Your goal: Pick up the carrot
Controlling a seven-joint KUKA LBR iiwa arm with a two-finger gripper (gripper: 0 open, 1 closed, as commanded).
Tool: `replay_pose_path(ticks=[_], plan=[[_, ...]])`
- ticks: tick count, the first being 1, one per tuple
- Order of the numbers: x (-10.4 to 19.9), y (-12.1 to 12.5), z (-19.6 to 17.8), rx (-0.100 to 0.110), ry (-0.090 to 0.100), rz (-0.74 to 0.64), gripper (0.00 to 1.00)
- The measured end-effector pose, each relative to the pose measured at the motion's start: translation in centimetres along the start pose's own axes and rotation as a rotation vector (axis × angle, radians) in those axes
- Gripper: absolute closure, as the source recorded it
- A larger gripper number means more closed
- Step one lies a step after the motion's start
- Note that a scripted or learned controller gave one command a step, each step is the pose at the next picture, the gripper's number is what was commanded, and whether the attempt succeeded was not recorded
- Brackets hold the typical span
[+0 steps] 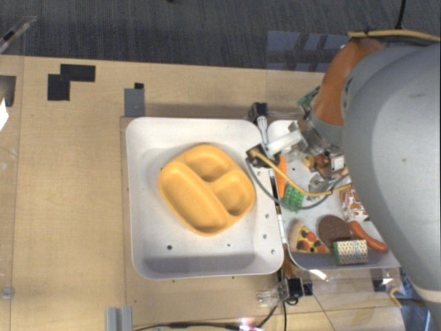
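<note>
grey arm (396, 164) w/ orange band (337, 88) comes in from the right and covers much of the right bin (298, 254). the tool (303, 143) sits low over that bin's upper-left part, near the divide between the two bins; white and metal parts plus a yellow cable (313, 192) crowd it, so can't tell if it's open or closed, and can't tell if anything is gripped.

carrot (282, 174): thin orange strip in the right bin, close to its left wall, running roughly top to bottom, just below and left of the tool. whether the tool touches it can't be made out. a green block (293, 198) lies right beside the carrot's lower end.

lower in the same bin: pizza slice (307, 241) near the front-left corner, a dark brown round piece (333, 227) next to it, a silvery-green can (351, 252) lying on its side at the front, a sausage (368, 238) just above the can, partly under the arm.

left bin (148, 254) holds a yellow divided plate (205, 188), three compartments, sitting about mid-bin at an angle, well apart from the carrot. both bins rest on the wooden tabletop (62, 205).
</note>
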State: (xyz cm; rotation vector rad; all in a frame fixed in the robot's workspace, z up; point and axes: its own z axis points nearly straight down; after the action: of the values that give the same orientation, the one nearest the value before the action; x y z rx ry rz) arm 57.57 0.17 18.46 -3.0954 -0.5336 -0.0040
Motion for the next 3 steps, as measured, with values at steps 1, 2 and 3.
replay_pose_path(ticks=[1,2,3], plan=[[0.0,0.0,0.0,0.0,0.0,0.0,0.0],[0.0,0.0,0.0,0.0,0.0,0.0,0.0],[0.0,0.0,0.0,0.0,0.0,0.0,0.0]])
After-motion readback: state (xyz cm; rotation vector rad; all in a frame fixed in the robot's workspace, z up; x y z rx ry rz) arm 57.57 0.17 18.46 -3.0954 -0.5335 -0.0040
